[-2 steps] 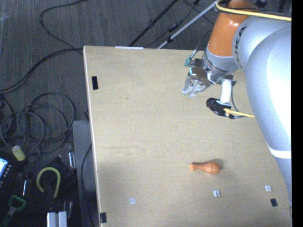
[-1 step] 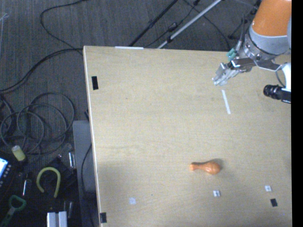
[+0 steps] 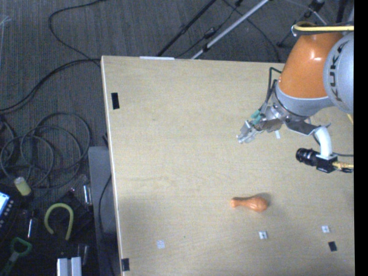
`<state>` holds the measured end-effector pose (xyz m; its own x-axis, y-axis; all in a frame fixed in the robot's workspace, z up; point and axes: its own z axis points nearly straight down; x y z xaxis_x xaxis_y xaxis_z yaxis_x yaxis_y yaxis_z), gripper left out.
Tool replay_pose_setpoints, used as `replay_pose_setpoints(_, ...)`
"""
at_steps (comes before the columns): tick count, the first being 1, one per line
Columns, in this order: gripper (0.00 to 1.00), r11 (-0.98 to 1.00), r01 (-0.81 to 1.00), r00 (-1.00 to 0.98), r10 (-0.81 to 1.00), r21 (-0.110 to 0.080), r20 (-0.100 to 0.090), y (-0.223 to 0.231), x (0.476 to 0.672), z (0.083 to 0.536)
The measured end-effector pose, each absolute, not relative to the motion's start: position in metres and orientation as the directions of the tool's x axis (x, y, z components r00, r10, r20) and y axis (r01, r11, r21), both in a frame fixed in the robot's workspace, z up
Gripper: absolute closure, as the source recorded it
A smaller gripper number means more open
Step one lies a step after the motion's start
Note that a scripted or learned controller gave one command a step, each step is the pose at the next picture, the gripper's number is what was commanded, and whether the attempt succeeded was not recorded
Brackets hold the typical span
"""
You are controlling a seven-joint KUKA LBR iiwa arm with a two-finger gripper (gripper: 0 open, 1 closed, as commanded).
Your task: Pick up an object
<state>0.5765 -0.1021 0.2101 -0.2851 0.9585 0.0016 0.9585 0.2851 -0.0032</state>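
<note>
Tool [image 3: 247, 135] hangs over desk [image 3: 172, 154], right of centre, below orange wrist band [image 3: 305, 68]; fingers too small and blurred, spread or pressed together cannot tell. Orange object [image 3: 250, 203] lies flat on desk, below tool, apart.

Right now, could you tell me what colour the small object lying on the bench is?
Orange, a small pear-shaped object; the camera view shows it.

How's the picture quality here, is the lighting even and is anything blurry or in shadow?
Camera view: soft, fairly even light on the tan board, no glare; a darker band of shadow lies across its lower left. The orange object is soft-edged but readable, with a faint shadow beneath. The end effector is small and blurred, so its detail is hard to make out.
</note>
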Motion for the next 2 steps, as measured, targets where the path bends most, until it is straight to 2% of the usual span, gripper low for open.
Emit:
replay_pose_setpoints(1,1.0,-0.094,0.996,0.094,0.996,-0.002,-0.002,-0.132,0.598,0.238)
replay_pose_setpoints(2,1.0,-0.06,0.998,0.06,0.998,-0.003,-0.003,-0.209,0.592,0.182)
